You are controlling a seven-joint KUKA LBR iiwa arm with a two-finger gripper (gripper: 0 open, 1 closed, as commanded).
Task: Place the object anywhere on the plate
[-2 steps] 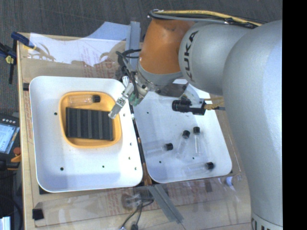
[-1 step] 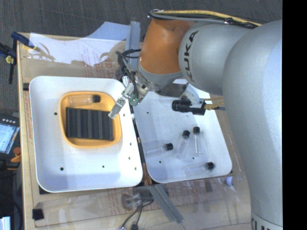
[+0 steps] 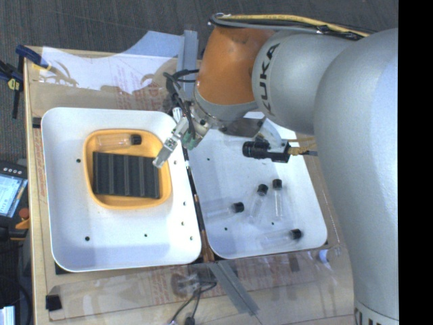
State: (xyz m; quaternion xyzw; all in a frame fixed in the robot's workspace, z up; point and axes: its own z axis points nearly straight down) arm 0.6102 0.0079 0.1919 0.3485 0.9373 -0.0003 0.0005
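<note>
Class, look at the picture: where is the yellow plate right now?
The yellow plate lies in the left bin, toward its upper middle, with a black ridged block on it. The tool hovers at its upper right corner.

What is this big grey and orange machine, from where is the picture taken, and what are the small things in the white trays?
The machine is a robot arm. One camera above the bench looks down at a slant. The arm's gripper hangs over the right edge of a yellow plate, which lies in the left bin and carries a dark ribbed insert. One clear vial with a black cap lies on the plate's upper part. Several more such vials lie loose in the right bin. Whether the gripper holds anything is too blurred to tell.
</note>
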